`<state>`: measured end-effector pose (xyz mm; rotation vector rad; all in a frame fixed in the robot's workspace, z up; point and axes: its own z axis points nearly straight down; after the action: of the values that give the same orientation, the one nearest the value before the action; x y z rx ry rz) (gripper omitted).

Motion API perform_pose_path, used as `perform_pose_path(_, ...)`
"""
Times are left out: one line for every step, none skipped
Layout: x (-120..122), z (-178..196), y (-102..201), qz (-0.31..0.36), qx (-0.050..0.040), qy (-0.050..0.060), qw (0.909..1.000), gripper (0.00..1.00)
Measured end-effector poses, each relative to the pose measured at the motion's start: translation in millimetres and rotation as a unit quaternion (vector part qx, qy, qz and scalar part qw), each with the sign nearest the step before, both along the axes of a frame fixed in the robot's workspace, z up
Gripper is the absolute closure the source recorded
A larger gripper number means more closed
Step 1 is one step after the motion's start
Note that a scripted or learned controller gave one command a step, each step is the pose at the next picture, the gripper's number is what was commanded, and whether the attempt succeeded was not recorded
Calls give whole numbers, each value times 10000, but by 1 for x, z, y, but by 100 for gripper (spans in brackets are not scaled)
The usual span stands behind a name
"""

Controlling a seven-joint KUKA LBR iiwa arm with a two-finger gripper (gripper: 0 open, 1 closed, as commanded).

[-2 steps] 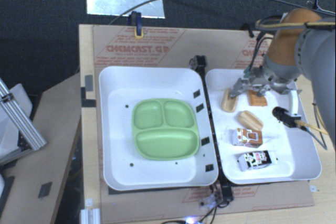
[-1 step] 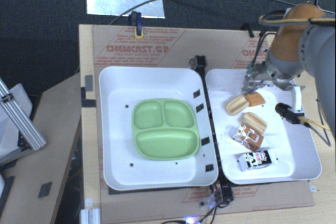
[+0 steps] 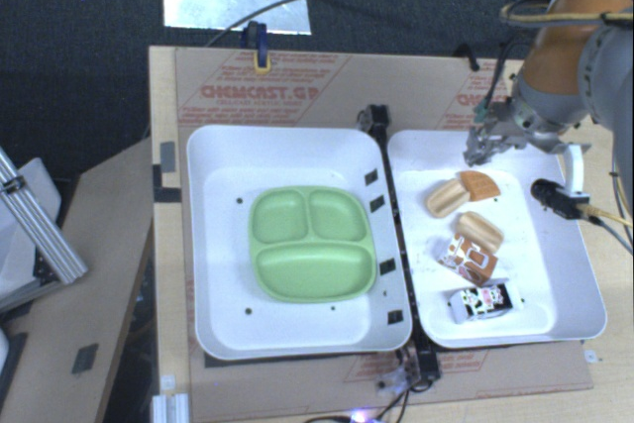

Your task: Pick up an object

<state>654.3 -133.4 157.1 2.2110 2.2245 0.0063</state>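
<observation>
five food items [image 3: 468, 243] in right bin [image 3: 575, 312]; one green plate [image 3: 312, 243] left.

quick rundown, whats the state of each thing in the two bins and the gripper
green divided plate: flat in the left bin, compartments bare
bread roll: lying in the right bin, touching the orange-brown piece
second roll: lying against the red and white packet
black and white packet: lying flat, apart
gripper: above the right bin's far end, holding nothing

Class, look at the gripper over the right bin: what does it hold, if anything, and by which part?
Nothing. The gripper hangs above the bread roll, with no item in it.
</observation>
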Motion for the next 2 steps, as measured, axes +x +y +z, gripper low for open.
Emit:
perform_pose_path(7, 64, 2, 5, -4, -12, 10000, 100)
perform_pose_path(3, 110, 0, 5, -4, -2, 10000, 100)
